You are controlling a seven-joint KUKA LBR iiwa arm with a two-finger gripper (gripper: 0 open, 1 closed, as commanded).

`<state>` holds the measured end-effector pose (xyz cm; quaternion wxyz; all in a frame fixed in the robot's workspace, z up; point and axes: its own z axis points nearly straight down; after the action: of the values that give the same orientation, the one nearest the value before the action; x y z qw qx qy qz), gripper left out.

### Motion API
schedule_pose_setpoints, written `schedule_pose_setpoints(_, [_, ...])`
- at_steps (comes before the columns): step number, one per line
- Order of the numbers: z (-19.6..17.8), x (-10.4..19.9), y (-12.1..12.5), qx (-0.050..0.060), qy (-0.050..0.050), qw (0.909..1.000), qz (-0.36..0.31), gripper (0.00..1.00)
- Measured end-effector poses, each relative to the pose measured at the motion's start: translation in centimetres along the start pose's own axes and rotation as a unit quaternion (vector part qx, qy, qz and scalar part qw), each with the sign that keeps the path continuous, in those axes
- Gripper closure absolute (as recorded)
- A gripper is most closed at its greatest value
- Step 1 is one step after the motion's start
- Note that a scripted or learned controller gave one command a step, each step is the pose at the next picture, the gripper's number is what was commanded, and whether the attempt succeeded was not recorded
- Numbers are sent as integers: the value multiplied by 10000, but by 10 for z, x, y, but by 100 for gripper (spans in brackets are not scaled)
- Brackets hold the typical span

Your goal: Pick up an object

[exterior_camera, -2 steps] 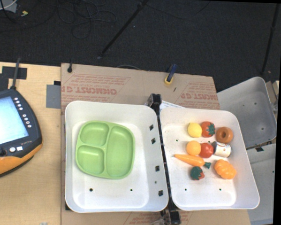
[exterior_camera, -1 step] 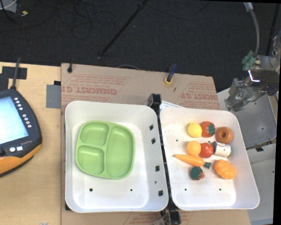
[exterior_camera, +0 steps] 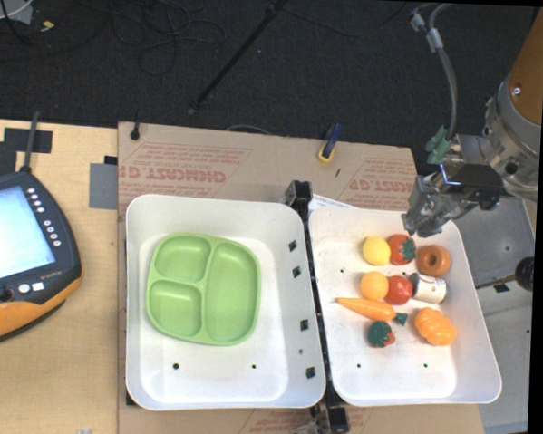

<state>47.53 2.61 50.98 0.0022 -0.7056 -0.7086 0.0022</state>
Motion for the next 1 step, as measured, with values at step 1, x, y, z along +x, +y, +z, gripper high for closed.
schedule_pose_setpoints(1, [171, 27, -1, 78, -11, 10000, 10, 100])
